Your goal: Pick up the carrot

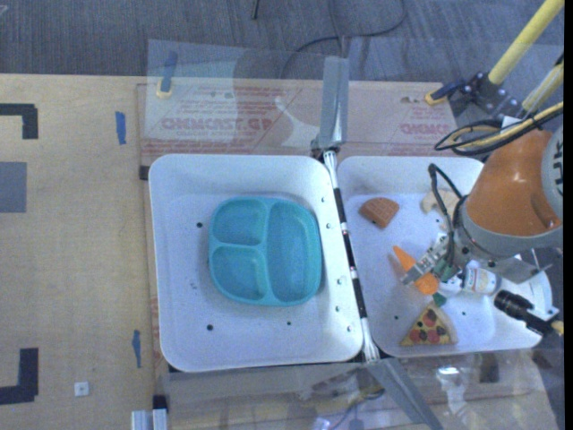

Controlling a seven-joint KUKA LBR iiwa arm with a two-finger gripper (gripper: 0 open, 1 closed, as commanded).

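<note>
Low at the frame's right, the gripper (431, 267) sits over the carrot (410, 264); whether it grips cannot be told

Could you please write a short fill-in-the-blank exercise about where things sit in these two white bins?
1. The teal divided plastic plate lies in the ____ bin.
2. The orange carrot lies in the same bin as the brown bread-like piece and the triangular ____ slice.
3. The gripper is at the carrot's ____ side in the view.

Missing words: left; pizza; right
</note>
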